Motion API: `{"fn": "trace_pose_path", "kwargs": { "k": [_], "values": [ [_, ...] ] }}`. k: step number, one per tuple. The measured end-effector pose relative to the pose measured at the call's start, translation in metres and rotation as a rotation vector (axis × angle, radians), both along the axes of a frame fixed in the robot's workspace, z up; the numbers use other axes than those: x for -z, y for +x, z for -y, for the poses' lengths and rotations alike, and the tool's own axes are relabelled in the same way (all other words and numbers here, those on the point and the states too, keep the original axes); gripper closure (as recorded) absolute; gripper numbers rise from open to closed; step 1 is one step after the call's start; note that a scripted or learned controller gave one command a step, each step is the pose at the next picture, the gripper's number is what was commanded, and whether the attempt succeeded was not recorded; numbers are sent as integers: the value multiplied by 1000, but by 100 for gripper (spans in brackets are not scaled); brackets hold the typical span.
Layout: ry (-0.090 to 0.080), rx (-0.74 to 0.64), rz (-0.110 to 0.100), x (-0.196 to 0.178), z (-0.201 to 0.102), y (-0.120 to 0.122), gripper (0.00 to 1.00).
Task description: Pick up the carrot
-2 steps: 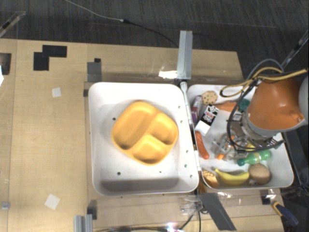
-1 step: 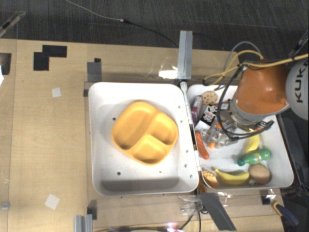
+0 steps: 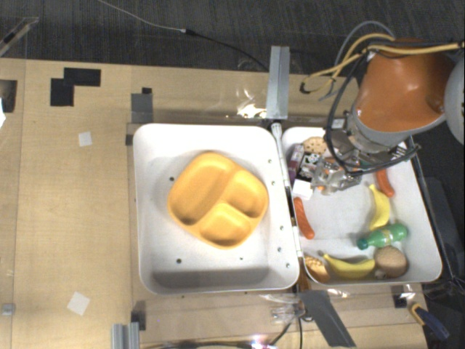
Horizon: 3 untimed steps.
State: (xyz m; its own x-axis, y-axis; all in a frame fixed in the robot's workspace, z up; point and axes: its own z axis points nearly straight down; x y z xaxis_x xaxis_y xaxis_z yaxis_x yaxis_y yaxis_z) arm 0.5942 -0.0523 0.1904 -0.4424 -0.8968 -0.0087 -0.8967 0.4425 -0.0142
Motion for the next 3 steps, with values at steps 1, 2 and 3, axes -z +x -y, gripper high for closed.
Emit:
{"fn": "trace_pose_path", "kwargs": {
  "k": [1,2,3],
  "values": [
    [4,80,-10,5,-85,-56,100],
    [6,179,-9,4,-147,-17,100],
    [12,323,-1,96,-214,-52,100]
  ]
}}
